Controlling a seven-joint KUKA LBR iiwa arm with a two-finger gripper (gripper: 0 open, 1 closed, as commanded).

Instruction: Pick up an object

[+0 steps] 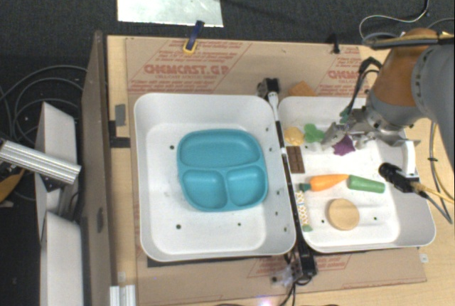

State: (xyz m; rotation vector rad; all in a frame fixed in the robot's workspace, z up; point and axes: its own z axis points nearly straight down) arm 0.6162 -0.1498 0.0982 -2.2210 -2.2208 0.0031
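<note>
In the right bin (398,226) lie a carrot (327,182), a green cucumber-like piece (366,184), a round tan disc (343,214), a green leafy piece (313,133), a yellow piece (293,135) and a purple piece (344,146). My gripper (341,134) hangs low over the bin's upper middle, right above the purple piece and beside the green leafy one. The purple piece sits just under the fingertips; whether it is between them I cannot make out.
The left bin (156,119) holds a blue divided plate (222,168). A brown block (294,159) lies along the divider between the bins. The arm's grey body and orange band (398,77) cover the right bin's upper right corner. Cables run at the right edge.
</note>
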